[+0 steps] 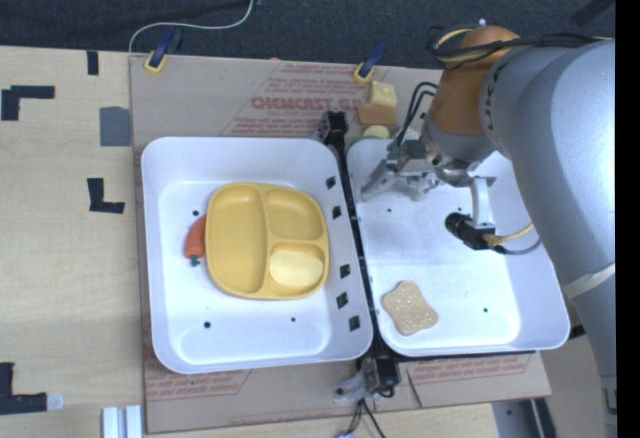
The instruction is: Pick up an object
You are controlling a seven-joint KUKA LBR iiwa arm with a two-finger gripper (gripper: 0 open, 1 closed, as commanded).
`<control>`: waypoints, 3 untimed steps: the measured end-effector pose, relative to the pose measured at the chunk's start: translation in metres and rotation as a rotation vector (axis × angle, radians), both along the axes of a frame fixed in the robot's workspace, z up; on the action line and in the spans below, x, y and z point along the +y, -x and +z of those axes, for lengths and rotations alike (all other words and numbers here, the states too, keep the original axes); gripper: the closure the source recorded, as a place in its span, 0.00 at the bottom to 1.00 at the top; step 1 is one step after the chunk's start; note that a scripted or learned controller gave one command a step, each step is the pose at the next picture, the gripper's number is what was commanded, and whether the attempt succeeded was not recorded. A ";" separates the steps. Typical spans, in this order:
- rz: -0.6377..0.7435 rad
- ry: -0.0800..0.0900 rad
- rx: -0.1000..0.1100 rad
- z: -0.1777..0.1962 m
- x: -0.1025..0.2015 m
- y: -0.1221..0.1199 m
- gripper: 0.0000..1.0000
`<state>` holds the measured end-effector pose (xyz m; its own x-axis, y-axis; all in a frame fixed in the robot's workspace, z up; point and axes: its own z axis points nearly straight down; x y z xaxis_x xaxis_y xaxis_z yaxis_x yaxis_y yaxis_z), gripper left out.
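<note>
Right bin [520,321], near end: tan cracker-like piece [409,307] lying flat. Left bin [160,226]: yellow divided plate [265,236], pale lump [296,267] in one compartment, orange item [194,238] at its left edge. Far end, right bin: gripper [400,171] low; grip state cannot be told.

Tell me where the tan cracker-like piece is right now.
The tan cracker-like piece lies flat in the right bin, near its front left corner, beside the divider and well in front of the gripper.
</note>
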<state>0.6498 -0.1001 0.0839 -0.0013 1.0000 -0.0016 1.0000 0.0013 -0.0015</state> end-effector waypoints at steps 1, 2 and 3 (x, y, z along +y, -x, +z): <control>0.001 -0.001 0.001 0.000 0.001 -0.018 0.00; -0.001 0.000 0.000 0.000 0.003 -0.011 0.00; 0.000 0.000 0.000 0.000 0.001 -0.008 0.00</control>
